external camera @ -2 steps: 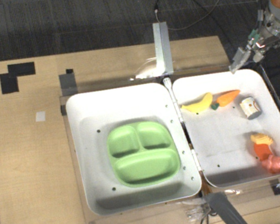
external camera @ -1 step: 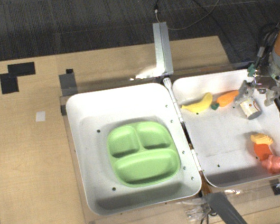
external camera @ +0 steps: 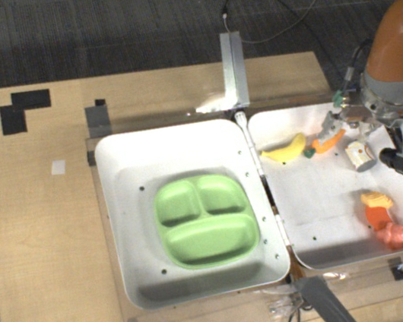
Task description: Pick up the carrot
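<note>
The carrot (external camera: 327, 144) is small and orange with a green stub at its left end. It lies in the upper part of the right bin (external camera: 331, 238), just right of a yellow banana (external camera: 286, 150). My gripper (external camera: 343, 124) hangs at the end of the grey and orange arm (external camera: 392, 57), directly over the carrot's right end and very close to it. The wrist hides whether it touches the carrot.
A small white and grey cylinder (external camera: 360, 155) lies just below the gripper. An orange and yellow toy (external camera: 377, 208) and a pink one (external camera: 395, 236) sit at the right bin's lower right. The left bin (external camera: 129, 208) holds a green divided plate (external camera: 206, 219).
</note>
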### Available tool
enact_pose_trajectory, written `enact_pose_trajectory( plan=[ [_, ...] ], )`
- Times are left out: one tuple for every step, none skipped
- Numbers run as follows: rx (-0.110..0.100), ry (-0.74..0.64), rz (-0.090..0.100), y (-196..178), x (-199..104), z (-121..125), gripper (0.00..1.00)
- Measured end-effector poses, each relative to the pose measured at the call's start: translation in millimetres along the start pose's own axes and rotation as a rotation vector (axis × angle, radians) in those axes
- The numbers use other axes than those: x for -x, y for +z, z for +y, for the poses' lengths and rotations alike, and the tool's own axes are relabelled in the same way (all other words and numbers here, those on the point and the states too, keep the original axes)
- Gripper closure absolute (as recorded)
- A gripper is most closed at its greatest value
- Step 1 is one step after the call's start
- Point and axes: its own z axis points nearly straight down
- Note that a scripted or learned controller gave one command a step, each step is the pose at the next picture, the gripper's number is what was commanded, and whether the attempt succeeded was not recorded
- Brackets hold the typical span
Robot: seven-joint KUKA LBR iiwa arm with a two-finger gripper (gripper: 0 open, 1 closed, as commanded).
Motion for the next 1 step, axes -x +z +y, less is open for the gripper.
enact_pose_trajectory(
  plan=[
    [-0.003, -0.131, 0.001, 46.2, -1.6, 37.7, 0.0]
  ],
)
